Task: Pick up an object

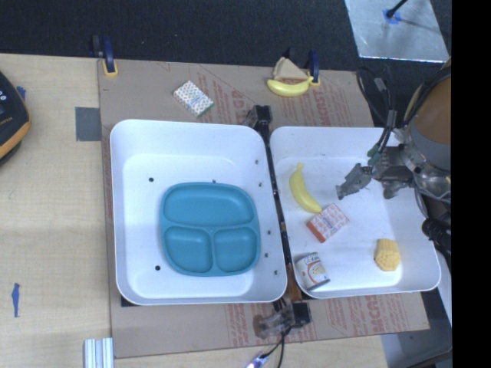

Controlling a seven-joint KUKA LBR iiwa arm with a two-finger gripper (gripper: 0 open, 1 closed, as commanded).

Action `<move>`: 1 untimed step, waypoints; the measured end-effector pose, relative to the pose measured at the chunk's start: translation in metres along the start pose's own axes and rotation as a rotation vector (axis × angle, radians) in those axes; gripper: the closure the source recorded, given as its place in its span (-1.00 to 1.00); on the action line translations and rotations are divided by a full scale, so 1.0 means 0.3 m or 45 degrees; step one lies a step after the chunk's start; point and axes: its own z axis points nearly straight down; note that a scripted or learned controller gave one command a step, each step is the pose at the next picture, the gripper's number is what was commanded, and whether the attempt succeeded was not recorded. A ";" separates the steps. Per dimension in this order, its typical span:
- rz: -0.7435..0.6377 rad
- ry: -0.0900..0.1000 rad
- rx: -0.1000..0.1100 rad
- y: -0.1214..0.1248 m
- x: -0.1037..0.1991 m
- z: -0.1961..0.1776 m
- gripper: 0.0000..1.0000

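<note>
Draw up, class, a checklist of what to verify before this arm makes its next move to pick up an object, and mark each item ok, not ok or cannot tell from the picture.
1. Objects to pick lie in the right bin: ok. It holds a banana, a red-and-white packet, a small carton and a yellow lump.
2. Gripper is over that bin: ok, above its upper part, right of the banana.
3. Nothing held yet: ok, no object between the fingers.
4. Fingers open enough to grasp: cannot tell.
5. Objects spaced apart: ok, except the packet lies near the banana's lower tip.
6. Carton reachable: cannot tell, it sits against the bin's lower left corner.
</note>
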 end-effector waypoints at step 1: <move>-0.001 -0.001 -0.004 0.031 0.046 0.515 -1.00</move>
